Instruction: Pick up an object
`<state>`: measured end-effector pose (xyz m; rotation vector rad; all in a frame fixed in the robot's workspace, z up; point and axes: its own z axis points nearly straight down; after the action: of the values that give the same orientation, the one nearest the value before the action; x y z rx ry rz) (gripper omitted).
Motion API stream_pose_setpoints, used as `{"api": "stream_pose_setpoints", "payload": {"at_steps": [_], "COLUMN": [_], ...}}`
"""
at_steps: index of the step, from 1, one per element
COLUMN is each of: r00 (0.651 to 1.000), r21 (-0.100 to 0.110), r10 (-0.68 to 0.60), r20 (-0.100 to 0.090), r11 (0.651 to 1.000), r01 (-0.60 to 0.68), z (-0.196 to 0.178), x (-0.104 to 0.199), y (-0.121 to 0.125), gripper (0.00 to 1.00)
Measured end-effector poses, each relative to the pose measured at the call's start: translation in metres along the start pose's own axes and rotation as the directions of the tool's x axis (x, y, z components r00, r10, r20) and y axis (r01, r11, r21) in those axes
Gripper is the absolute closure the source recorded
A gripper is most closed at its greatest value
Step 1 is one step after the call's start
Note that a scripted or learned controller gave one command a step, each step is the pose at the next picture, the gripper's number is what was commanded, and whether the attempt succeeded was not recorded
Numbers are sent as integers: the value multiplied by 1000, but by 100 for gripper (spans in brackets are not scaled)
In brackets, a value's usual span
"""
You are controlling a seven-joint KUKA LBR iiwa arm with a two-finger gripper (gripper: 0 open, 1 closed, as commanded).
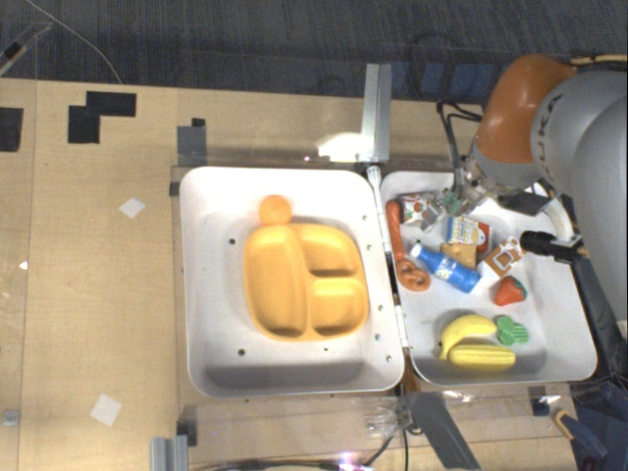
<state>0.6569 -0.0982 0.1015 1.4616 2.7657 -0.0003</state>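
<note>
Clutter crowds the right-hand shallow white bin (579,361) on the table, and the grey arm's gripper (457,204) hangs low over its far end. You cannot tell from this view whether it is spread or closed, and nothing shows pinched in it.

The likeliest pick is the small blue-and-white printed carton (463,232), just beside the gripper on the camera's near side. Judge it light and fairly stiff, though thin card may crush under a hard squeeze, so take it across its flat faces. It touches the blue plastic bottle with a white cap (447,268), which lies a little nearer the camera still; that one looks smooth and round, so it will probably roll or slip unless you grip across its middle. The crinkled red-and-white packet (417,208), close beside the gripper toward the other bin, is probably soft and may slide away.
</note>
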Motion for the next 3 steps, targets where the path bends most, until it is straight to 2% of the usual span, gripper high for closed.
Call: {"api": "stream_pose_setpoints", "payload": {"at_steps": [1, 3], "r00": [1000, 998], "r21": [-5, 6], "r10": [-2, 67], "r20": [1, -9], "r11": [1000, 998], "r01": [2, -67], "z": [0, 11], "x": [1, 3], "y": [2, 9], "gripper": [0, 0]}}
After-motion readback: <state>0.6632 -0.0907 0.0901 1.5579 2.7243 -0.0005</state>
